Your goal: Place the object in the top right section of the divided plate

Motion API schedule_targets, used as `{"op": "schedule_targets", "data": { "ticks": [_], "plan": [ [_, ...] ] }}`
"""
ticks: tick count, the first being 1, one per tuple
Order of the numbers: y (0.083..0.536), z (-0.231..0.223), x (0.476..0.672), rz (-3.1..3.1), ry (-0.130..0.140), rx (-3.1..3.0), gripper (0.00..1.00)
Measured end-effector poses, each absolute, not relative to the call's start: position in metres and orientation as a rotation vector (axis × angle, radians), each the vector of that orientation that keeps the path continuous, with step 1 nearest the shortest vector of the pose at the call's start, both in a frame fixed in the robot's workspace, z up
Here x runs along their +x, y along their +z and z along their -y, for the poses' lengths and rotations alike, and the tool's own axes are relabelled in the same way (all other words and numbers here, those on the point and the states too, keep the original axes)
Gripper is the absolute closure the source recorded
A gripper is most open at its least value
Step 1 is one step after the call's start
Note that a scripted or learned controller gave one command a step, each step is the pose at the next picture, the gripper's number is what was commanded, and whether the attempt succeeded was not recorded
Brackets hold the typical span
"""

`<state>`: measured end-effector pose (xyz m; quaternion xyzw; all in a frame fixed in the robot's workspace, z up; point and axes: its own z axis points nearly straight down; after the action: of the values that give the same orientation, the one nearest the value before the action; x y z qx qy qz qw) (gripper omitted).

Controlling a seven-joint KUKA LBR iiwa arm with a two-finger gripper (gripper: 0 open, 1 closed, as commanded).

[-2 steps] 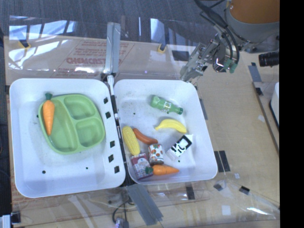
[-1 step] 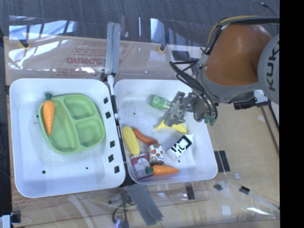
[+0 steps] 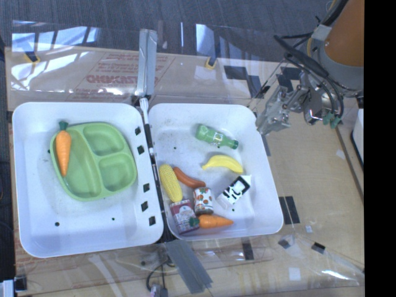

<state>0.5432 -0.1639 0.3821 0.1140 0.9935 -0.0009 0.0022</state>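
Matt green plastic plate [image 3: 99, 184], glossy white bins [image 3: 37, 228], wooden bench [image 3: 322, 184].

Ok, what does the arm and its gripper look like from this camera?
The arm is grey with a broad orange band above the wrist. Black cables loop around the wrist. The gripper is grey metal with exposed mechanical parts; a small teal piece sits beside the wrist.

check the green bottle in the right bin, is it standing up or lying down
Lying down: the green bottle rests on its side on the right bin's floor, cap end toward the lower right.
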Motion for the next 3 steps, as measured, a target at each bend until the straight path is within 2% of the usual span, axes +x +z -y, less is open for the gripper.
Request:
{"op": "schedule_targets", "data": {
  "ticks": [1,2,3],
  "plan": [
    [0.437,0.21,0.477,-3.077,-0.005,0.605,1.0],
    [0.443,0.21,0.478,-3.136,-0.005,-0.003,1.0],
    [0.196,0.208,0.497,-3.13,0.001,-0.274,1.0]
  ]
}}
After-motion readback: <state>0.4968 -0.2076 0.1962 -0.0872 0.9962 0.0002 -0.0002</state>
